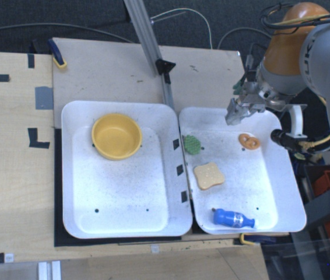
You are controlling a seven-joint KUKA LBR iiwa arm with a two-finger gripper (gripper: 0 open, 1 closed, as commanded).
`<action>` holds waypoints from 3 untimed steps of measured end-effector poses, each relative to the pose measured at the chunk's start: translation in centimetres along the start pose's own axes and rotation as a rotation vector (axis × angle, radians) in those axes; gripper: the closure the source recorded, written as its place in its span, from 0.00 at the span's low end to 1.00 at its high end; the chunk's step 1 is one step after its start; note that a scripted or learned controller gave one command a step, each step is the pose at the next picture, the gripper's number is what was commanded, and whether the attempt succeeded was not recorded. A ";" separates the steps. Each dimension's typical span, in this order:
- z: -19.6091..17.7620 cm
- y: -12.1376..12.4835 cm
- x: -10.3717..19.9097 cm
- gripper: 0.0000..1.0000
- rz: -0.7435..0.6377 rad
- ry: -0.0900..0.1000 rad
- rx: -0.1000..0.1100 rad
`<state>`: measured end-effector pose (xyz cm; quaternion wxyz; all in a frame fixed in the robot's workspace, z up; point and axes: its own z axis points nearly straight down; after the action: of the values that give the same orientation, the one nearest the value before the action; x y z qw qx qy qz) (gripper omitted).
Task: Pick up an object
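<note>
Camera view, 2 bins. Left bin (77, 174): we list 1 yellow bowl (116, 135). Right bin (281, 185): pretzel (248, 140), green scrubber (192, 144), bread slice (209, 175), blue bottle (232, 218). Gripper (235, 115) over far rim; whether apart or together, we cannot tell.

Two white bins: left bin (72, 156), right bin (281, 185). Grey metal pole (144, 31) from 12 o'clock, black clamp (165, 66). Blue-yellow clip (57, 54) at 10 o'clock. Cables (182, 13) behind bench.

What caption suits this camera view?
Gripper above right bin holding pretzel, bread slice, blue bottle.
</note>
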<state>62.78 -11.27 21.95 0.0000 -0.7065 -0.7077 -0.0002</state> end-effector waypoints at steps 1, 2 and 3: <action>0.9 -1.2 5.3 1.00 -0.004 0.001 0.004; 0.6 -1.8 9.6 1.00 -0.004 0.001 0.003; -0.6 -1.9 14.7 1.00 -0.006 0.001 0.001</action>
<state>60.86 3.41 22.57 0.0007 -0.7045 -0.7097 -0.0005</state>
